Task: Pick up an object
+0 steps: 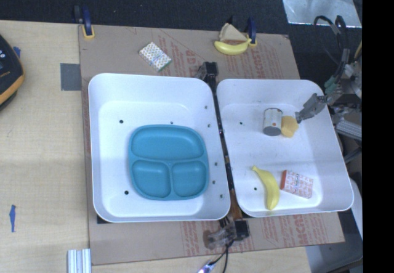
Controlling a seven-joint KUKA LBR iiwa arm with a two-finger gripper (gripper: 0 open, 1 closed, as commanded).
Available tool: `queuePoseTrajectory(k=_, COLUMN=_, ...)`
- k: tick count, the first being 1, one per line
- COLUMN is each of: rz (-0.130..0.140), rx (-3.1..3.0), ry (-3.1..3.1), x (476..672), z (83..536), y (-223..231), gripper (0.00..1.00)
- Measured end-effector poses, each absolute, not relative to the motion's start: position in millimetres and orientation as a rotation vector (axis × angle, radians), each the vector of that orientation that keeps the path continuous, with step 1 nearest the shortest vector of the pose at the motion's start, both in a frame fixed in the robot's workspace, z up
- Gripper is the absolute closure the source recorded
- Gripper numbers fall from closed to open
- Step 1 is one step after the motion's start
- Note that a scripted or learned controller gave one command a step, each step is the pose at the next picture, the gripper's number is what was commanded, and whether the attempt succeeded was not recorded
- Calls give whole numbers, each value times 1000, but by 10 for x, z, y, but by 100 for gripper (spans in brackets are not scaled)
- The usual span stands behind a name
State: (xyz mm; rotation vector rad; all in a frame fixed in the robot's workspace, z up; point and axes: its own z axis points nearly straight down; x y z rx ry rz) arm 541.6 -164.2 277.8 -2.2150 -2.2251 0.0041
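The right bin (320, 142) holds a small grey can (272, 121) with a yellow chunk (288, 126) touching its right side. A banana (266, 186) and a red-and-white packet (297, 183) lie side by side near that bin's front wall. My gripper (309, 107) reaches in low over the bin's right rim. Its tip is just right of the yellow chunk and slightly above it in the view. Nothing is visibly held. A blue divided plate (167, 161) lies in the left bin (111, 142).
Behind the bins on the cardboard lie a second banana (231, 47) with a wedge-shaped item and a patterned packet (154, 55). A yellow-and-black device (7, 71) sits at the far left. Blue clamps (87, 22) hold the cardboard's back edge.
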Motion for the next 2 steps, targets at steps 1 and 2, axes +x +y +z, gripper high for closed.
queuePoseTrajectory(k=1, rz=7, rx=-2212, ry=-2228, x=6105, z=1824, y=-1761, gripper=0)
queuePoseTrajectory(k=2, rz=4, rx=-2217, ry=-2228, x=6206, z=1016, y=-1861, gripper=0)
